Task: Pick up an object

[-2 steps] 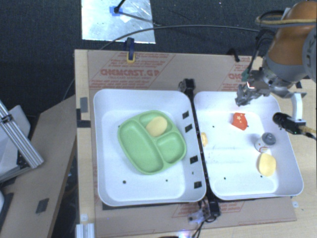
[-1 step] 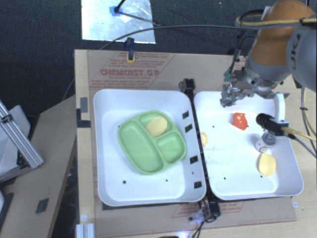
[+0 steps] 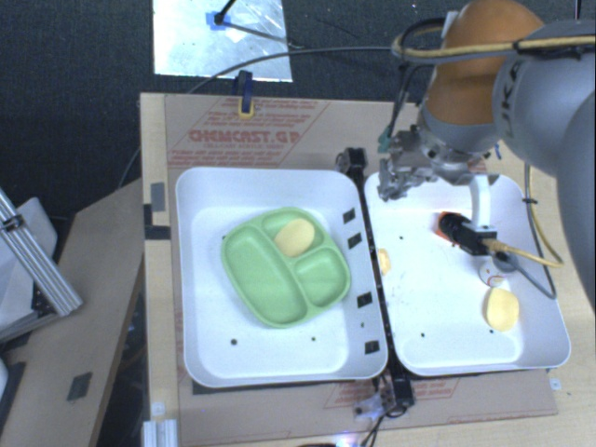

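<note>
My gripper point(image 3: 395, 182) hangs over the far left corner of the right bin point(image 3: 438, 343), below the orange wrist band. A pale yellow, egg-shaped object point(image 3: 501, 308) lies in the right bin near its front right, well away from the gripper. A small yellow piece point(image 3: 382, 262) rests against the right bin's left wall. In the left bin point(image 3: 214, 343) sits a green divided plate point(image 3: 270, 287), and another yellow rounded object point(image 3: 295, 237) lies in its far compartment. I see nothing between the gripper's tips.
A raised divider with black clips point(image 3: 363, 250) separates the two bins. A small pale ring-like thing point(image 3: 491, 273) lies in the right bin just above the yellow object. A metal frame point(image 3: 37, 259) stands at the far left, off the bench.
</note>
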Available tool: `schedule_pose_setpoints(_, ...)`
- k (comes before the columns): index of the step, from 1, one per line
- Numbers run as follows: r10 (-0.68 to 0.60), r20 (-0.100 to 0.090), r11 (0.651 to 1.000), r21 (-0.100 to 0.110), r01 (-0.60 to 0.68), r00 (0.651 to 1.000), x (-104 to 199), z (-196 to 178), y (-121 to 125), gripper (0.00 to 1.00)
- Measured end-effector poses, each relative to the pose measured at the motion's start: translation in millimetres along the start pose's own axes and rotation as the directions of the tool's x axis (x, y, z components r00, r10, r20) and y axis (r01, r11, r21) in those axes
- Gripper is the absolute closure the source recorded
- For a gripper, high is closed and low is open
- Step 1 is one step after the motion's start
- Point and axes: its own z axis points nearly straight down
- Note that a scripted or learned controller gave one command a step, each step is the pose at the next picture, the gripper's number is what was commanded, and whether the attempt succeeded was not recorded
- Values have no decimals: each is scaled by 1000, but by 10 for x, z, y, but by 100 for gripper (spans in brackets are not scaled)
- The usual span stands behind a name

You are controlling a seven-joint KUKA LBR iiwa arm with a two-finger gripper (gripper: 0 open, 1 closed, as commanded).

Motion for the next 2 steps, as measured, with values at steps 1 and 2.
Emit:
schedule_pose_setpoints(1,1,1,1000,0,-1,1000,491,-36,-85,100)
schedule_pose_setpoints(2,1,1,1000,2,-1,1000,961,163,-164,100)
